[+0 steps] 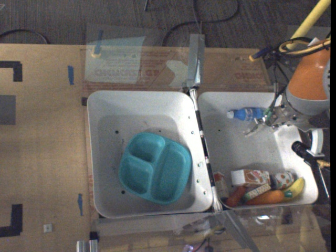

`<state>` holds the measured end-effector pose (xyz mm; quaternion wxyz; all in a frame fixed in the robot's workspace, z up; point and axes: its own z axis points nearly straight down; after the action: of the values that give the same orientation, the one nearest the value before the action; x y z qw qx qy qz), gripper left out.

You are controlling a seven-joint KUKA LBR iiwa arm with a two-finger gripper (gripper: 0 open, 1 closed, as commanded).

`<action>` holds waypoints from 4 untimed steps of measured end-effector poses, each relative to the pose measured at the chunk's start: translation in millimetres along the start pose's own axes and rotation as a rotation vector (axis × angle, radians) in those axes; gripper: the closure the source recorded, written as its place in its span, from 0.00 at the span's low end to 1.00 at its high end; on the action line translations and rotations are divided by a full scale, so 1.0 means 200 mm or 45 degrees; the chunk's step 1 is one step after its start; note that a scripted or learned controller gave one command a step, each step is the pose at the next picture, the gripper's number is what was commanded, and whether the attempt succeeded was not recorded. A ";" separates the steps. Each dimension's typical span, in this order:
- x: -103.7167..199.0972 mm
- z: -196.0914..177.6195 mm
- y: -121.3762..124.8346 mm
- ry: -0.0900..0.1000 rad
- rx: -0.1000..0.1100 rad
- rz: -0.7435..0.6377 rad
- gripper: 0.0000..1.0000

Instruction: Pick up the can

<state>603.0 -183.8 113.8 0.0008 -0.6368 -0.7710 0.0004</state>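
Note:
A small can (284, 179) with a red and white pattern stands in the front right corner of the right bin (231, 156), among toy food. My gripper (255, 126) hangs over the back of that bin, well behind the can and just in front of a blue water bottle (247, 113). Its fingers (250, 131) are spread open and nothing shows between them. The grey arm with its orange band (310, 80) reaches in from the right.
Beside the can lie a banana (297, 187), a carrot (265, 197), a small carton (251, 177) and a red sausage-like piece (235, 195). The left bin (105, 114) holds a teal divided plate (155, 167). Cables run along the right bin's right edge.

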 end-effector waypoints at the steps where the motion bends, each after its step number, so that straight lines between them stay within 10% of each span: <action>1: 0.14 -0.58 0.09 -0.003 -0.002 0.358 0.00; 2: 0.08 0.10 -0.02 -0.001 -0.002 0.589 0.00; 3: -0.04 0.12 -0.27 0.013 -0.012 0.916 0.00; 4: -0.06 0.09 -0.28 0.003 -0.009 0.920 1.00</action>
<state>550.3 -205.5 96.2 -0.0007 -0.8682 -0.4961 -0.0028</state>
